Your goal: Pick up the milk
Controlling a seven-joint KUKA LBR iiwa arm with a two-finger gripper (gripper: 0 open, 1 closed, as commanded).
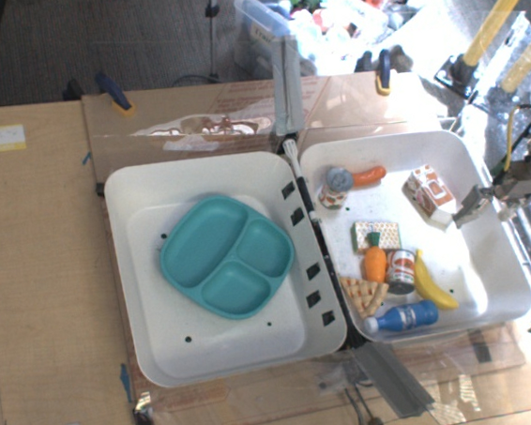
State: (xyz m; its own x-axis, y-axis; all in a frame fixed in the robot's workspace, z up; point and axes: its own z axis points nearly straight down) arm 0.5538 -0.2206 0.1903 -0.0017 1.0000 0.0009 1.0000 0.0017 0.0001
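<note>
The milk (429, 191) is a small white carton with red-brown print, lying tilted in the upper right part of the right bin (501, 297). My gripper (473, 205) reaches in over the bin's right rim, just right of and slightly below the carton. Its grey tip ends close to the carton's lower right corner; whether they touch is unclear. Nothing is seen held in it.
The right bin also holds a sausage (367, 176), a grey-blue round toy (338, 179), a cracker box (377, 234), a carrot (375, 262), a can (402, 271), a banana (433, 282) and a blue bottle (404, 318). A teal divided plate (228, 255) lies in the left bin (149, 361).
</note>
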